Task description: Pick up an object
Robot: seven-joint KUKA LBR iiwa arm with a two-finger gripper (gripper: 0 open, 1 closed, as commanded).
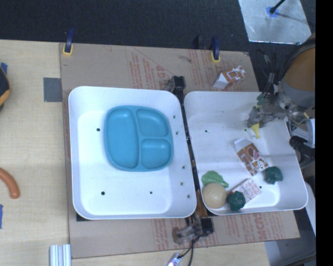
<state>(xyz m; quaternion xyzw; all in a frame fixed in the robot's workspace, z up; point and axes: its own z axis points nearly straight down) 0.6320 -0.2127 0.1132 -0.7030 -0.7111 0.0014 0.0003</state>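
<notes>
My gripper (257, 122) hangs over the right bin (211, 107); can't tell its grip. Nothing picked yet. Packet (251, 157) just below it

A robot lab bench, this: two white bins (77, 148) sit side by side on cardboard (127, 65) clamped down by blue clips (69, 40), toy food scattered about, dark carpet (111, 10) at the far side.

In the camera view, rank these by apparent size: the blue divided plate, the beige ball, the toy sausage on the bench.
Largest to smallest:
1. Blue divided plate, by far.
2. Beige ball and toy sausage: too close to rank; the sausage is longer, the ball wider.
</notes>
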